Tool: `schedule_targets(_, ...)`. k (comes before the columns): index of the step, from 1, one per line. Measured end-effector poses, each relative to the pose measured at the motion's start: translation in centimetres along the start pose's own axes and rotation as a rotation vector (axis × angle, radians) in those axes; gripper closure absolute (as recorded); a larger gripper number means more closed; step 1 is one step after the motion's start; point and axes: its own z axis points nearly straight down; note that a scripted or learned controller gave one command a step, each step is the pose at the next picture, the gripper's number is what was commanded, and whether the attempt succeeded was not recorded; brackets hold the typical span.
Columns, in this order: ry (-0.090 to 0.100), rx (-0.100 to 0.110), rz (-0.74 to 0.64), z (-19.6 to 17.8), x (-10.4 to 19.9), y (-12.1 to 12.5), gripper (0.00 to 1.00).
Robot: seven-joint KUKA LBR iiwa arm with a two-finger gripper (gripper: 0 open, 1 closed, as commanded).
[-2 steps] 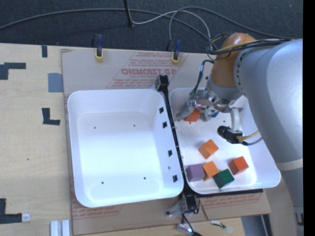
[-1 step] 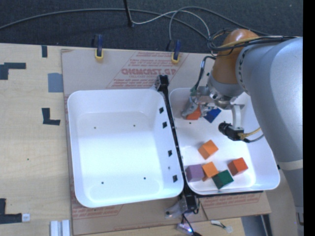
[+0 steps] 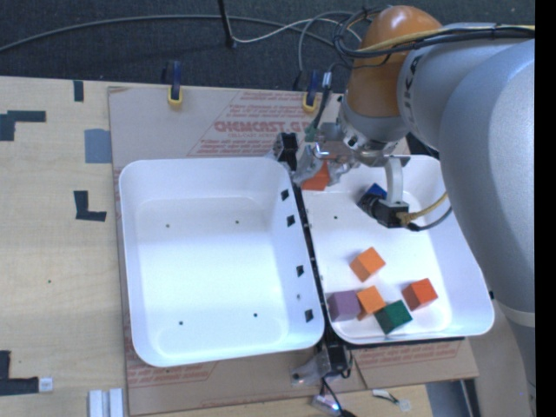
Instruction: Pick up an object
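My gripper [image 3: 310, 170] hangs over the far left corner of the right bin [image 3: 460, 268], close to the divider between the bins. A red-orange block [image 3: 316, 180] sits between its fingertips, and it overlaps the divider wall as if lifted. The gripper is shut on it. Loose in the right bin lie an orange cube [image 3: 368, 263], a purple block [image 3: 344, 304], a second orange block [image 3: 371, 300], a green block [image 3: 393, 316] and a red-orange cube [image 3: 420, 293]. A blue block [image 3: 375, 191] peeks out behind a black fitting on the arm.
The left bin [image 3: 139, 233] stands beside the right one on a cardboard sheet [image 3: 234, 124]. The grey arm [image 3: 469, 102] covers the right bin's far right part. Two clamps [image 3: 175, 89] hold the cardboard's far edge.
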Motion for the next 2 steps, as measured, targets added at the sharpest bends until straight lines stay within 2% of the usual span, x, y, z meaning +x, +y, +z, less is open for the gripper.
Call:
schedule_targets(1,0.0,0.004,0.001,-5.3,7.7,2.2,1.0)
schedule_targets(2,-0.002,0.008,0.007,-6.9,8.3,2.6,1.0)
